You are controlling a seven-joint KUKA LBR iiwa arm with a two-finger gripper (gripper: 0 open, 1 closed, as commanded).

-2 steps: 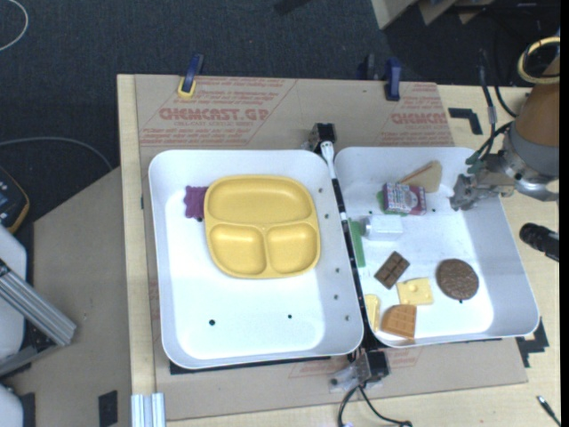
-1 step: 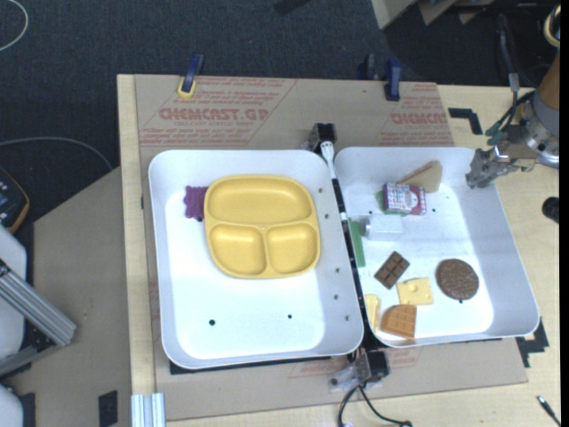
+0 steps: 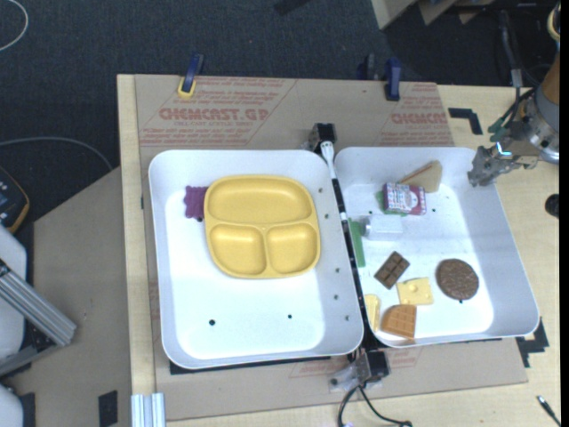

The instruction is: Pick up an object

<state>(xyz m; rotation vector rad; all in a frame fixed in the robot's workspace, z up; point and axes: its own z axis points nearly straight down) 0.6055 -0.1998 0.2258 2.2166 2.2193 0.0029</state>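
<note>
My gripper (image 3: 485,169) hangs at the upper right rim of the right bin (image 3: 507,238), with nothing seen between its fingers. In that bin lie a pink and green carton (image 3: 404,198), a tan wedge (image 3: 427,175), a white block (image 3: 385,228), a brown chocolate bar (image 3: 391,269), a round brown cookie (image 3: 457,278), a yellow cheese piece (image 3: 415,292) and an orange waffle (image 3: 399,321). The left bin (image 3: 240,327) holds a yellow divided plate (image 3: 262,225) with a purple item (image 3: 195,202) at its left edge.
A green stick (image 3: 357,243) lies along the divider between the bins. Blue and yellow clamps (image 3: 188,76) hold the cardboard sheet at the back. The arm's wrist (image 3: 542,132) enters from the right edge.
</note>
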